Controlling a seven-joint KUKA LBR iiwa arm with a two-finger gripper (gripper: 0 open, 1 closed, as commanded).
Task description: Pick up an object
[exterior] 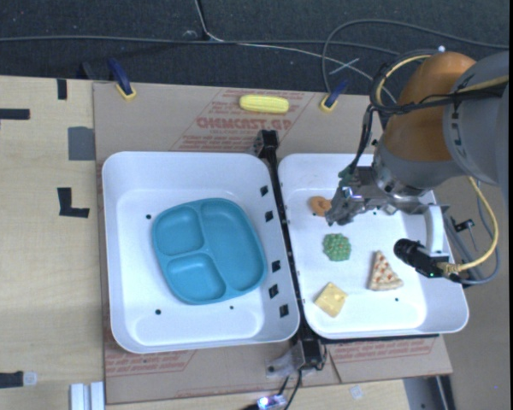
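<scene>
While gripper hung low over right bin, nothing was seen between fingers; jaw state could not be told from above. Orange morsel lay just beside fingertips, green broccoli-like piece near below, pizza-slice toy and yellow cheese-like wedge further toward front rim. Blue divided plate sat in left bin. Yellow corn-like item rested on cardboard behind bins. Judgement: pick not yet made; grasp and lift remained.
</scene>
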